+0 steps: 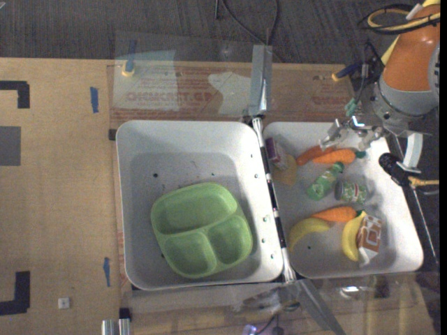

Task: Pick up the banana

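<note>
The banana [350, 239] is yellow and curved and lies near the front of the right bin [408, 253]. A white and red packet [371, 234] rests against its right side, and an orange carrot [336, 213] lies just behind it. My gripper [345, 144] hangs at the back of the same bin, well behind the banana. It is directly over a second carrot [327, 156]. Its fingers stand apart and hold nothing.
Between gripper and banana in the right bin lie a green bottle [324, 182] and a small can [351, 190]. A yellow rounded piece [306, 229] sits left of the banana, and a purple item [274, 152] lies by the divider. The left bin [133, 187] holds a green compartment tray [201, 229].
</note>
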Tool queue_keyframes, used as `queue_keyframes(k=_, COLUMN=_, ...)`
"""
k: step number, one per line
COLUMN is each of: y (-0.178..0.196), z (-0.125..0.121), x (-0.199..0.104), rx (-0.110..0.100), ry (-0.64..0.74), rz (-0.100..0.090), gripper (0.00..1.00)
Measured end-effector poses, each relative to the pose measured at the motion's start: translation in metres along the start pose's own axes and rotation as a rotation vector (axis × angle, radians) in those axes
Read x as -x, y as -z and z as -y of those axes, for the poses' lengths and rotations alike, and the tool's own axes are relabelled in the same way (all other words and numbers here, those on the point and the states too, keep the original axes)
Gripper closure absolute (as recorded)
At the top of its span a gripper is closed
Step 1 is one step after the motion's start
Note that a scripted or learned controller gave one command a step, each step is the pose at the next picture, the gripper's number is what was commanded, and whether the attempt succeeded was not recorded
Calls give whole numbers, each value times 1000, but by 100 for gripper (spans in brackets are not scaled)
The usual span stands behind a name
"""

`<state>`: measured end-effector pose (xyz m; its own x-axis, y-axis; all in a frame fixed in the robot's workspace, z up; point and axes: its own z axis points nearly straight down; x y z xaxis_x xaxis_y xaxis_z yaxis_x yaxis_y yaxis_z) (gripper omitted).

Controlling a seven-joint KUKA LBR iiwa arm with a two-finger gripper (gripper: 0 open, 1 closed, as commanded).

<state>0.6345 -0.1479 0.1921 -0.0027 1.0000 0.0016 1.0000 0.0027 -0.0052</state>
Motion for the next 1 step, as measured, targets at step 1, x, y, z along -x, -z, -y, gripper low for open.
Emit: queue_keyframes(k=1, y=-64, z=46, x=-19, rx=1, ry=65, rz=0, gripper=0)
